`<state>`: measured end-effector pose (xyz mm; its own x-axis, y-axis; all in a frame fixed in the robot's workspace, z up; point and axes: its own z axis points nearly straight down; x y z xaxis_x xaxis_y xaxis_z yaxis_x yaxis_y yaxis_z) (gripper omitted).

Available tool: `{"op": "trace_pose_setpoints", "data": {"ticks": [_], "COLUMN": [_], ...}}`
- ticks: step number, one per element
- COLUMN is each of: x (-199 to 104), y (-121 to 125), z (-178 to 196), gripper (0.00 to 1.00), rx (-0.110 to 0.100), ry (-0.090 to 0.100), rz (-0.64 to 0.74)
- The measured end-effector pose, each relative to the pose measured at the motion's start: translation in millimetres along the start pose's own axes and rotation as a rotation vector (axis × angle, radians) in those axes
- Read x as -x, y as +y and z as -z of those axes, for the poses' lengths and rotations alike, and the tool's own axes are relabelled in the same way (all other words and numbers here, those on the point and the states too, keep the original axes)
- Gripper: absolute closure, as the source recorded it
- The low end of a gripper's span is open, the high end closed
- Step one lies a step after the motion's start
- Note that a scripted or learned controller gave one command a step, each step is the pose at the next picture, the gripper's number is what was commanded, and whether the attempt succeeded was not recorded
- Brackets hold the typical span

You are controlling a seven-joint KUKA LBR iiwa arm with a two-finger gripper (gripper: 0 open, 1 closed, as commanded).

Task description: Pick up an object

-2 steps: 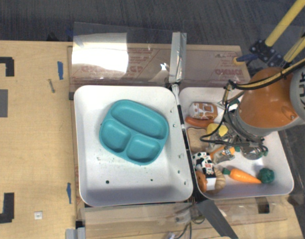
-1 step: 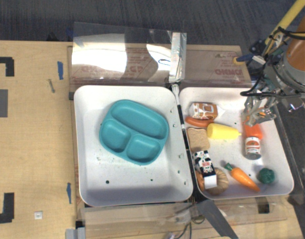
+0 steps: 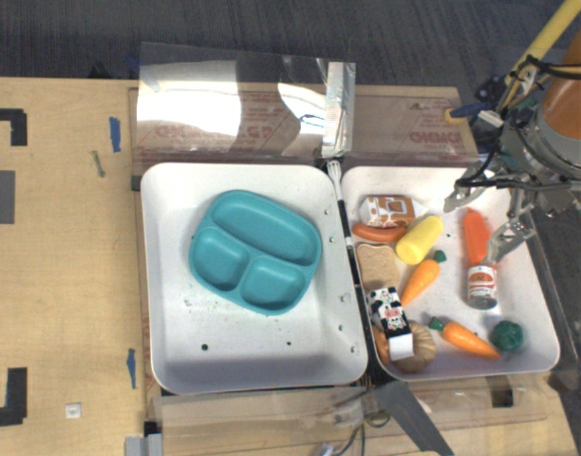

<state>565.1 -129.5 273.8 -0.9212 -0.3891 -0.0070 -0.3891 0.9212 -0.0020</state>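
Currently, your end effector (image 3: 487, 218) hangs open and holding nothing over the right bin (image 3: 542, 297). Beneath it you have a red bottle (image 3: 477, 255), with toy carrots (image 3: 421, 278) and a yellow lemon (image 3: 419, 238) nearby.

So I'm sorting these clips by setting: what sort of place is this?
Most likely a robotics lab bench set up for pick-up trials. Two shallow white bins sit on a plywood top, one holding a teal divided plate, the other toy food such as a carrot, with the pincer over them.
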Motion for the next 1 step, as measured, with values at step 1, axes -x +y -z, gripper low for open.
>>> {"op": "trace_pose_setpoints", "data": {"ticks": [1], "x": [35.2], "y": [-6.7], "z": [-103.8], "gripper": [0.0], "rx": [0.008], "ry": [0.008], "rz": [0.136]}}
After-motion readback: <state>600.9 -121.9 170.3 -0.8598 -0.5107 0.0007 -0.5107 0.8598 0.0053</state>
